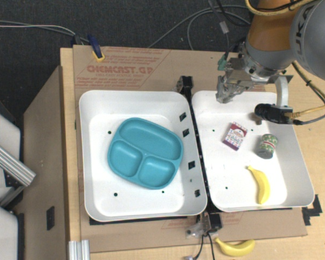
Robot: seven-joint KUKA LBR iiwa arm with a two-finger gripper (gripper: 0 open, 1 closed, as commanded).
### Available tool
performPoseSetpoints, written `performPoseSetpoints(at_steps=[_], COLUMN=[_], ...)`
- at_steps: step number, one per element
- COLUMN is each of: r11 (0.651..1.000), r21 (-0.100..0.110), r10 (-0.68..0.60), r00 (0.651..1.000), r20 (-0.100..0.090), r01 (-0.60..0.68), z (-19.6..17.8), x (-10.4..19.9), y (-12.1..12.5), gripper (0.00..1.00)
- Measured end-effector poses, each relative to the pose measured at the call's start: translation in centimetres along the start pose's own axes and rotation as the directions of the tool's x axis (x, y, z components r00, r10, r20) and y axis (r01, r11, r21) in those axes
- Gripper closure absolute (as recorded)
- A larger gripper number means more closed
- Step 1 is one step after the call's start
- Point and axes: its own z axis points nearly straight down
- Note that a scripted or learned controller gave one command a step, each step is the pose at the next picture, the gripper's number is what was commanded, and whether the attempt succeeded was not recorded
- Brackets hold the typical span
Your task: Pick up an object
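The gripper [226, 95] hangs over the back edge of the right bin [292, 191], but from this angle I cannot tell how it is set. Nothing looks caught in it.

Three candidates lie in that bin. The small carton [235, 136], red and white with flat printed faces, sits nearest the gripper; it should be light and stiff, best pinched across its narrow sides. Beside it the little round tin [267, 145] lies tipped over, hard and smooth, and probably inclined to roll away. The banana [260, 184] near the front is curved and possibly plastic; take it across the middle.

The left bin [92, 188] holds a turquoise divided plate [145, 153], glossy, shallow and awkward to pinch.
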Motion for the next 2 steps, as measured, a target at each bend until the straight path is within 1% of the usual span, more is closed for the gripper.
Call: performPoseSetpoints(at_steps=[1,2], r11=[1.000,1.000], r21=[0.001,0.001], r10=[-0.001,0.000], r00=[1.000,1.000], r20=[-0.001,0.000], r01=[0.001,0.000], z=[1.0,2.3], x=[5.5,10.4], y=[-1.5,-2.5], gripper=[1.00,1.00])
